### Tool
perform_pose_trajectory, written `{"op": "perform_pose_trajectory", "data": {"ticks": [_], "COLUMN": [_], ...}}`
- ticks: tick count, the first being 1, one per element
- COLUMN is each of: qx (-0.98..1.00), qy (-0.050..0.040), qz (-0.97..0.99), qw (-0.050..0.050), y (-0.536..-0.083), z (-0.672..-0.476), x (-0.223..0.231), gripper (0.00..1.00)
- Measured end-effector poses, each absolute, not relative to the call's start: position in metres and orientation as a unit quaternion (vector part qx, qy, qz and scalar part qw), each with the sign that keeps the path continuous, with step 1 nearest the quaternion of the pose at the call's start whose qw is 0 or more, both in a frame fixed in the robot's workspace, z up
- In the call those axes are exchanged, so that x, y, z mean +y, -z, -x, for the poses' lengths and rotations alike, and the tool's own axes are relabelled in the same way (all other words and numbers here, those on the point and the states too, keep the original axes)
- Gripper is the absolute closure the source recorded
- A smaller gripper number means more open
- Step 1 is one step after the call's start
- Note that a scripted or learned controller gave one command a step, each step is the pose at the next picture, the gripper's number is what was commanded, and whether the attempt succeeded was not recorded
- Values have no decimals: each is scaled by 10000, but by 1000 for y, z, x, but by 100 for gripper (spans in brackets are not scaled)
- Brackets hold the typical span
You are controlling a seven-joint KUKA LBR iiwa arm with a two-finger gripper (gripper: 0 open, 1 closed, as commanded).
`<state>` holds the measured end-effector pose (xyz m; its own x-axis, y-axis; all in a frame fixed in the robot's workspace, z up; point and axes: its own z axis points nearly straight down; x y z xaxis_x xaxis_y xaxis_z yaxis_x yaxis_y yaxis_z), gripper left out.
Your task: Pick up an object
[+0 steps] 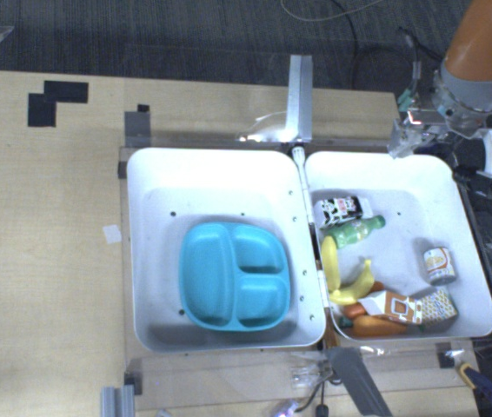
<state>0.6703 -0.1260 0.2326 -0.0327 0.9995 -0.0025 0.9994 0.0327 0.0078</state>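
I see the pale wooden worktop [46, 233] carrying two shallow white plastic bins side by side, split by a grey metal divider post [300, 102] at the far edge. The left bin [155, 189] holds a light blue plastic tray with three compartments [236, 274], lying flat, slightly toward the near side. The grey arm with its orange band [481, 33] sits at the far right, and its jaws [405, 137] hang over the far rim of the right bin [463, 215], above its far corner; I cannot tell whether they are spread or pressed together, and nothing shows between them.

The candidates for picking all lie in the right bin, mostly along its left and near sides. A yellow banana [343, 276] lies near the divider, a green plastic bottle [355, 230] lies on its side just beyond it, and a black-and-white patterned carton [340, 208] lies farther still. A flat orange-and-white packet [407, 307] and an orange carrot-like piece [376, 326] rest at the near edge. A small tin can [438, 264] lies apart on the right.
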Motion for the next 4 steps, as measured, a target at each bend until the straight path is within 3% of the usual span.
{"op": "perform_pose_trajectory", "data": {"ticks": [4], "qx": [7302], "qy": [-19], "qz": [-6833], "qw": [41], "y": [-233], "z": [-671], "x": [-157], "gripper": [100]}}
